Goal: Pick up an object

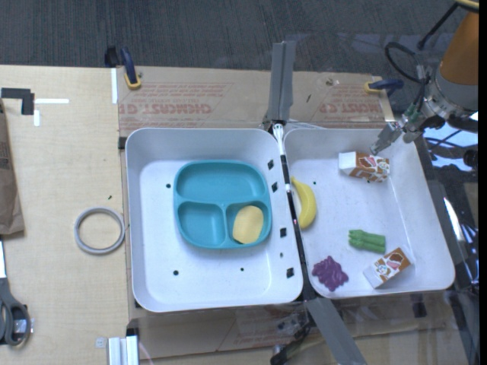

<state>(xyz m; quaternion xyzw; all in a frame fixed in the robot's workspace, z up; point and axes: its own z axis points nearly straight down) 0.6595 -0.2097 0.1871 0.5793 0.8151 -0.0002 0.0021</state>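
Camera view, item by item.

Left bin: sitting beside the right bin, the two touching along a central divider. It is holding a teal divided plate; a pale yellow rounded food piece is lying in the plate's lower right compartment.

Right bin, contents: a banana is lying along the left wall; a small white and brown carton is resting near the upper middle; a green toy piece is sitting lower centre; a purple grape cluster is lying near the lower left corner; a second small carton is leaning tilted by the lower right.

Gripper: hanging over the right bin's upper right area, just above and beside the upper carton, arm reaching in from the right. Whether its grasp is released or clenched cannot be told; nothing is showing between its tips.

Bench, left of the bins: a grey ring is lying flat; scissors are poking in at the lower left edge.
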